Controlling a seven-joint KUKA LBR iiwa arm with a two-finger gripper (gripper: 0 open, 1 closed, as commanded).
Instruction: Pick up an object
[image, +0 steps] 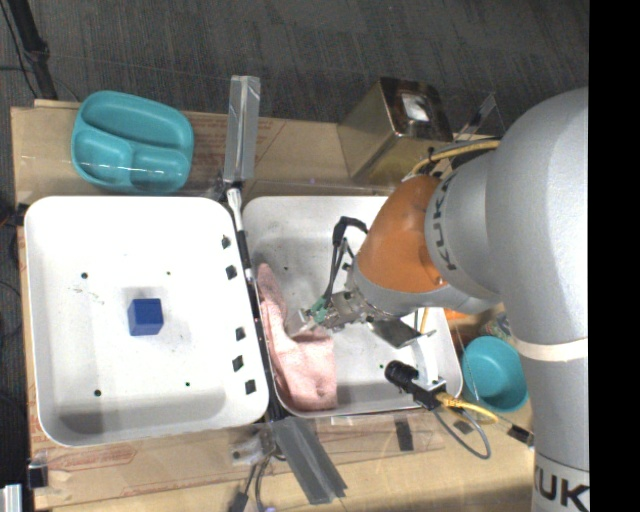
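Observation:
A pink cloth (303, 358) lies crumpled along the left wall of the right bin (300, 215). My gripper (317, 316) is down inside this bin, right over the upper part of the cloth and seemingly touching it. The grey arm with its orange band (400, 250) covers much of the bin's right half. A small blue cube (146, 315) rests alone on the floor of the left bin (60, 250), far from the gripper.
A teal moulded tray (132, 140) lies on the bench behind the left bin. A brown box (400, 118) stands behind the right bin. A teal cup-like object (495, 370) sits just outside the right bin's right wall, beside yellow cable ends.

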